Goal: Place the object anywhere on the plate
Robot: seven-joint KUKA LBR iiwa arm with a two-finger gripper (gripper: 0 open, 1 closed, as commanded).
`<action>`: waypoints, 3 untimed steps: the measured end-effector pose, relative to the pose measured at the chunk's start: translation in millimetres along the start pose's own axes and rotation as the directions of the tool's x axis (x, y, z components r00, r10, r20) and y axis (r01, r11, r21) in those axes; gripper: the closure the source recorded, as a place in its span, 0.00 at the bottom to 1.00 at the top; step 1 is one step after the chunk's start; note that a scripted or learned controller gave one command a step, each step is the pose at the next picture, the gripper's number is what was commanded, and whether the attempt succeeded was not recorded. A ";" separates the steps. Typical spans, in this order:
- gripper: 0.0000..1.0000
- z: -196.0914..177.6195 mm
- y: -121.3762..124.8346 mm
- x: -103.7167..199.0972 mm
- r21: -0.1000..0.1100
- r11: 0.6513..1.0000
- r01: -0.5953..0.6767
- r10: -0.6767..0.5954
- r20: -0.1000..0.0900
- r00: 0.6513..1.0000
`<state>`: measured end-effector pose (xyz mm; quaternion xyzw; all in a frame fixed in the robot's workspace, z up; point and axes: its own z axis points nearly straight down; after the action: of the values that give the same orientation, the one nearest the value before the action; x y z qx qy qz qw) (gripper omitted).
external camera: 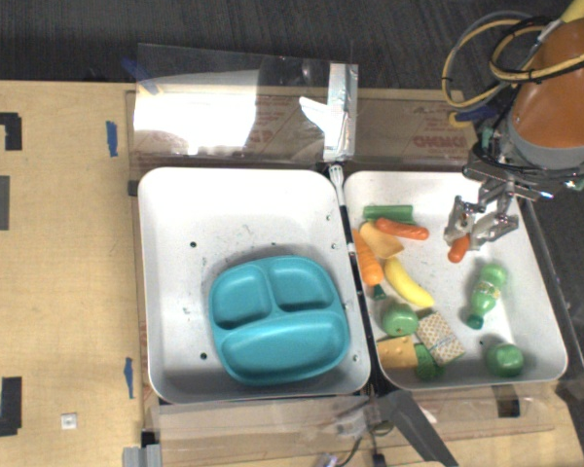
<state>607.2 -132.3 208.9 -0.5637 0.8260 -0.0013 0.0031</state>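
Carrot lifted for the plate

Our metal two-finger gripper [464,233] pinches a small orange toy carrot [457,251], above the right bin, teal divided plastic plate [277,319] waiting left.

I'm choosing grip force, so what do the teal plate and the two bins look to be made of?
Teal plate: probably moulded plastic, smooth with a soft sheen, rounded compartment ridges. Left bin and right bin: glossy white, likely plastic or enamelled metal; bright glare and rounded corners leave it open.

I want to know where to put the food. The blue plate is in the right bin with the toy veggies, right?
Not quite. The camera view shows the blue plate in the left bin; the toy veggies are in the right bin.
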 end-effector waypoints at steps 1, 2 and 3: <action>1.00 -16.3 67.3 -40.5 -0.004 0.972 0.233 -0.233 0.001 0.972; 1.00 3.7 114.7 -82.9 -0.007 0.902 0.432 -0.432 0.003 0.902; 1.00 24.6 166.3 -73.0 -0.009 0.776 0.630 -0.630 0.003 0.776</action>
<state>479.1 -3.6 183.7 -0.8074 0.5900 0.0017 -0.0001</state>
